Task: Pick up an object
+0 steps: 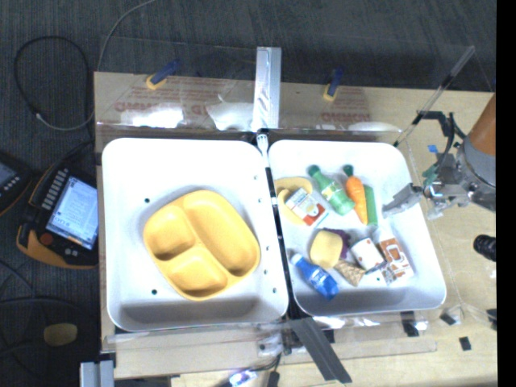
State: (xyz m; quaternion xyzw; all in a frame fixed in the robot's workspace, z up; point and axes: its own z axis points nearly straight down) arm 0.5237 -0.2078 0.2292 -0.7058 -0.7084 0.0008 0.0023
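Observation:
The right bin point(419, 216) holds several small items. Among them are a green bottle point(329, 190), an orange carrot point(355, 190), a banana point(289, 187), a red-and-white carton point(307, 208), a yellow lump point(326, 248), a blue bottle point(316, 276) and two small red-and-white boxes point(395, 260). My gripper point(405, 200) hangs over the right rim of this bin, just right of the carrot and above the boxes. Nothing visible is in its grasp.
The left bin point(129, 176) holds a yellow divided plate point(201, 242). A metal divider point(272, 216) separates the bins. Clamps and plastic sheeting lie along the back edge of the bench. A handheld pendant point(68, 216) lies on the floor at left.

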